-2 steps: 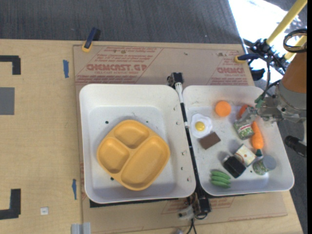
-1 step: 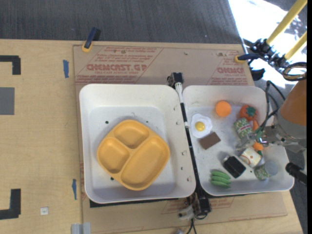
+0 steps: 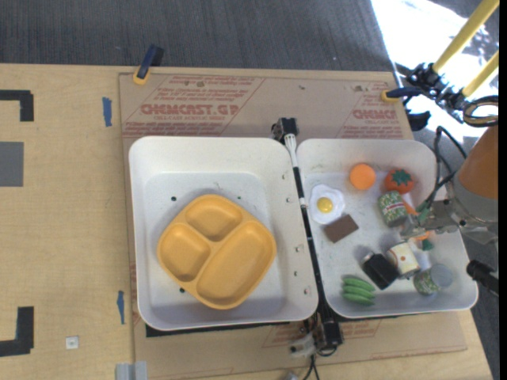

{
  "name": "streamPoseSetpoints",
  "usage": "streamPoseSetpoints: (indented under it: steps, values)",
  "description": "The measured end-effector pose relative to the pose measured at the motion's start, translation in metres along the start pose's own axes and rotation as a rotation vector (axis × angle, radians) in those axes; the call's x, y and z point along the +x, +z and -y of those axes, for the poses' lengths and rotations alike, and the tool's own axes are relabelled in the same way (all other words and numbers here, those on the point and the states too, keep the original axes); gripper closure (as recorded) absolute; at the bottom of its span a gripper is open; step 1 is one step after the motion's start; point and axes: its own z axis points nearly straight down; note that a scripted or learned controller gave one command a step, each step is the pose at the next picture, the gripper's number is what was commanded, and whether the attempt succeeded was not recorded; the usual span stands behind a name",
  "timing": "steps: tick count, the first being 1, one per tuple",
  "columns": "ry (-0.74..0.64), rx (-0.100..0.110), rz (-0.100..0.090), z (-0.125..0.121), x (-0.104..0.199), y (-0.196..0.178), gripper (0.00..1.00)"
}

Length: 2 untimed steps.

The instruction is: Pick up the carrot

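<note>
The carrot [image 3: 409, 207] shows as a thin orange strip at the right side of the right bin [image 3: 372, 311], next to a green speckled toy [image 3: 390, 209]. Most of it is hidden under my gripper [image 3: 421, 226], which hangs low right over it, reaching in from the right. Another small orange bit peeks out just below the gripper. The gripper's metal parts blend into the clutter there.
The right bin also holds an orange ball [image 3: 362, 176], a red toy with a green top [image 3: 400, 180], a fried egg [image 3: 325, 205], a brown square [image 3: 341, 229], a black block [image 3: 379, 270], a white piece [image 3: 404, 258] and green pea pods [image 3: 358, 289]. A yellow divided plate [image 3: 215, 249] lies in the left bin [image 3: 150, 165].
</note>
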Motion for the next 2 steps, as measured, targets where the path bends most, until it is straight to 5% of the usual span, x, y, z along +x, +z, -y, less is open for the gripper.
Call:
streamPoseSetpoints:
  steps: [1, 2]
  values:
    - [-0.218, 0.022, -0.015, -0.0699, 0.0161, -0.0271, 1.0]
    - [-0.218, 0.022, -0.015, -0.0698, 0.016, -0.027, 0.0]
